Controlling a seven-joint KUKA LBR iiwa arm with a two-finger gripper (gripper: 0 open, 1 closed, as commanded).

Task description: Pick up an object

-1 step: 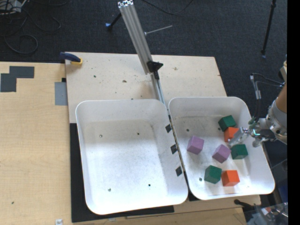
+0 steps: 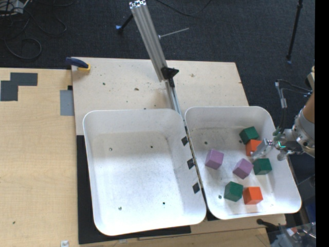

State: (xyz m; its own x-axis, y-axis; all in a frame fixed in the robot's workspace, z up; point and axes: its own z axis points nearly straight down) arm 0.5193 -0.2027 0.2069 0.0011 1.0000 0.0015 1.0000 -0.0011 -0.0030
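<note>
Seven colored cubes lie in the right bin [image 2: 277, 202]; the orange cube [image 2: 252, 147] sits just left of the gripper [image 2: 268, 145], whose jaw state cannot be told.

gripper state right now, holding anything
two-finger gripper: cannot be told; it sits at the right white bin's far edge beside a small orange cube.
</note>
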